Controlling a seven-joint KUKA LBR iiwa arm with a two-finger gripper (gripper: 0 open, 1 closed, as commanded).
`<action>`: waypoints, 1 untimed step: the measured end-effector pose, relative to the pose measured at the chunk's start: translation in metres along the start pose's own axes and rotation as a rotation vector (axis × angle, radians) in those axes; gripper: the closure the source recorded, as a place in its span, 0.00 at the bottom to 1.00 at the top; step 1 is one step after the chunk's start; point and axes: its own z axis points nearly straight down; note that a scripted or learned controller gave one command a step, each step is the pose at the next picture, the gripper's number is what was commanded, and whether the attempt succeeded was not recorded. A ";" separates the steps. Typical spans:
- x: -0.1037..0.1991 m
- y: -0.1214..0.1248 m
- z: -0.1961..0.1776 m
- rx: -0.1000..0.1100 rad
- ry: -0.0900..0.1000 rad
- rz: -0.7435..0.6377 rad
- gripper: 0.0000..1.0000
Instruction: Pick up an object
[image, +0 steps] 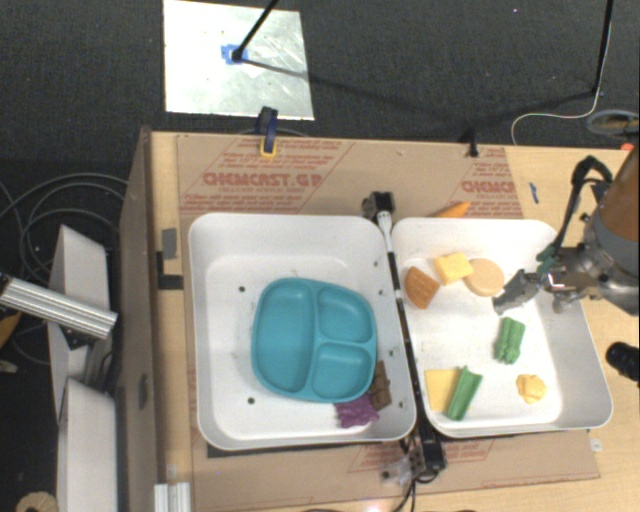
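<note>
The right bin (575, 415) holds small toy foods: an orange waffle-like piece (421, 288) at 10 o'clock, a yellow block (453, 267) and a tan disc (485, 277) at 11 to 12, a knobbly green piece (509, 339) at centre, a yellow wedge (440, 387) touching a green stalk (463, 392) at 7, and a small yellow lump (531, 388) at 5. The end effector (520, 290) hangs just right of the disc, above the knobbly piece; whether its fingers are spread I cannot tell. The left bin (225, 300) carries a teal divided plate (313, 339), with purple (354, 412) and brown (381, 388) bits at its 5 o'clock. The cardboard (300, 170) on the worktop reads "CHEMCAST GP". Bare floor lies at the right bin's 3 o'clock side.
</note>
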 end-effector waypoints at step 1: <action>-0.044 0.003 0.198 0.010 0.001 0.005 0.00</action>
